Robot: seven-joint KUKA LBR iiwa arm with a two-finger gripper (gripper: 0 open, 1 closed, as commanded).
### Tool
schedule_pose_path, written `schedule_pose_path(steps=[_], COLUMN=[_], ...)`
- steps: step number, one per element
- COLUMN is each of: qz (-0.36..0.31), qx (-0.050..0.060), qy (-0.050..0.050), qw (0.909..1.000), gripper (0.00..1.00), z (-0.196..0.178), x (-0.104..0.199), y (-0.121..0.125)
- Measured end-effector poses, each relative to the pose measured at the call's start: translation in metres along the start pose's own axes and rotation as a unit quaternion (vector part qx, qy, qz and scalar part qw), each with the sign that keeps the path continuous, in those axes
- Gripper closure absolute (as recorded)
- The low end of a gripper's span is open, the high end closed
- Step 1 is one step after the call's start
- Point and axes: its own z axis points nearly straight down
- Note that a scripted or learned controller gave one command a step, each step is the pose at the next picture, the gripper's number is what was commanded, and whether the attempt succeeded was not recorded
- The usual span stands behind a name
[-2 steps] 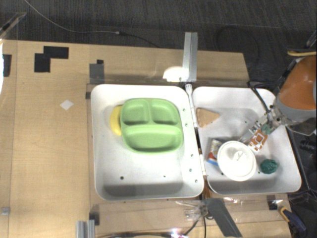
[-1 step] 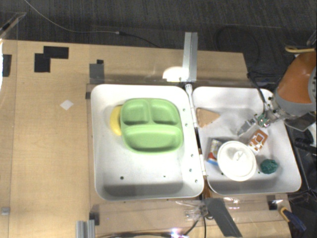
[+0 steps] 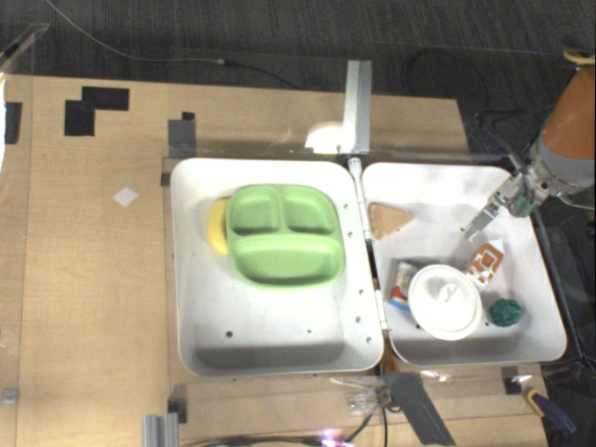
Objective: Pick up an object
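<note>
We see the tool [image 3: 480,220] hanging low over the right bin [image 3: 438,180], near its back right part, with the grey and orange arm [image 3: 568,138] coming in from the right. Whether its fingers are spread or closed, we cannot tell, and nothing is seen between them, so we judge that the task is in the approach step and no object is taken yet. The closest candidate is the small orange and white packet [image 3: 485,262], which lies just in front of the tool; the next move probably calls for a short lowering onto it and a closing around its thin edges, which can slip. In the right bin we count five things: one tan wedge [image 3: 389,219], one packet, one round white lid-like dish [image 3: 446,301], one colourful flat pack [image 3: 402,282] partly under this dish, and one small dark green ball [image 3: 506,312]. In the left bin [image 3: 270,343] we count two things: one green divided plate [image 3: 282,233] and one yellow object [image 3: 217,228] touching its left side. Both bins stand on the wooden surface [image 3: 84,277].
</note>
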Motion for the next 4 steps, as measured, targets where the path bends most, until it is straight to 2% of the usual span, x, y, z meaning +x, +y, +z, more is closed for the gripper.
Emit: schedule_pose_path(steps=[1, 2, 3, 4], qz=[0.029, -0.014, 0.073, 0.08], qx=[0.0, 0.0, -0.001, 0.0], qy=[0.0, 0.0, 0.001, 0.001], qw=[0.9996, 0.9999, 0.9973, 0.9968], gripper=[0.0, 0.0, 0.0, 0.0], z=[0.065, 0.067, 0.067, 0.068], x=[0.033, 0.022, 0.048, 0.064], y=[-0.036, -0.02, 0.042, 0.097])
